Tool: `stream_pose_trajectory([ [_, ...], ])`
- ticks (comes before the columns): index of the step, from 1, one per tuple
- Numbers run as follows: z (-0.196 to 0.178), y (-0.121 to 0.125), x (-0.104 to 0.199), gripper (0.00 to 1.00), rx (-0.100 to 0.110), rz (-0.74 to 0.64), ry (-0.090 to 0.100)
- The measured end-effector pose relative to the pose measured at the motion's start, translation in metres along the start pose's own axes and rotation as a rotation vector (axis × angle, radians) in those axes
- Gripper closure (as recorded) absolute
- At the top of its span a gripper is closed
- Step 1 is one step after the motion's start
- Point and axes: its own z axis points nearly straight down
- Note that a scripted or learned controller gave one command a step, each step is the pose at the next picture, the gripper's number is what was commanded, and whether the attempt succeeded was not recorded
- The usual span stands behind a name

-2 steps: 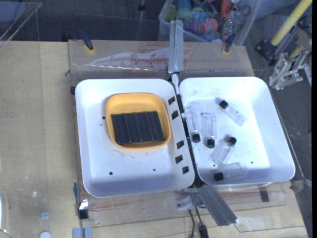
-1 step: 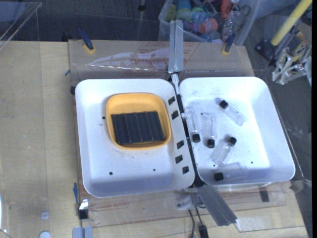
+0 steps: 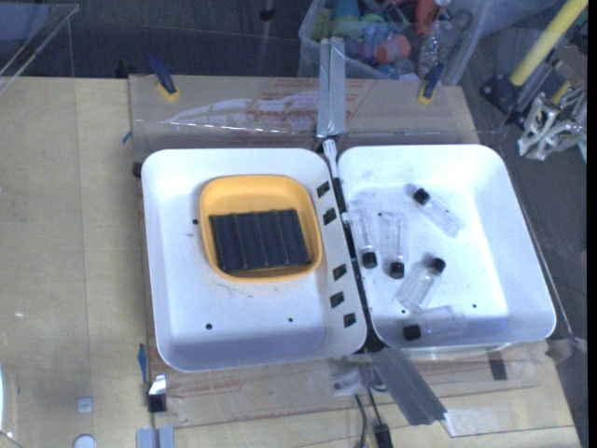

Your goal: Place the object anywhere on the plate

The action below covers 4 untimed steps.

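**Camera view: vials wait in the right bin, plate bare of any object**

Camera view, looking down on the counter (image 3: 65, 250): the yellow plate (image 3: 213, 196), with a dark ribbed insert (image 3: 259, 241) across its middle, sits in the left bin (image 3: 168, 315). Several clear vials with black caps lie scattered in the right bin (image 3: 508, 287); one such vial (image 3: 422, 282) rests near the centre, another (image 3: 437, 209) toward 12 o'clock, a further one (image 3: 434, 327) at 6 o'clock by the rim. The state of the pincer cannot be told from here.

By the look of it, the pick has not begun. The next move calls for choosing a single vial lying apart from its neighbours, then carrying it over the divider (image 3: 338, 250) toward 9 o'clock.

Beyond the counter, at 12 o'clock, stands a clear tub of coloured items (image 3: 392, 17).
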Motion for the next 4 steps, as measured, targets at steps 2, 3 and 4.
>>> stream_pose_trajectory([
  [2, -0.024, 0.000, 0.000, 1.00, -0.001, -0.426, -0.001],
  [3, 0.000, 0.001, 0.000, 1.00, -0.010, -0.750, 0.001],
  [4, -0.007, 0.001, -0.001, 1.00, -0.006, -0.917, -0.001],
])
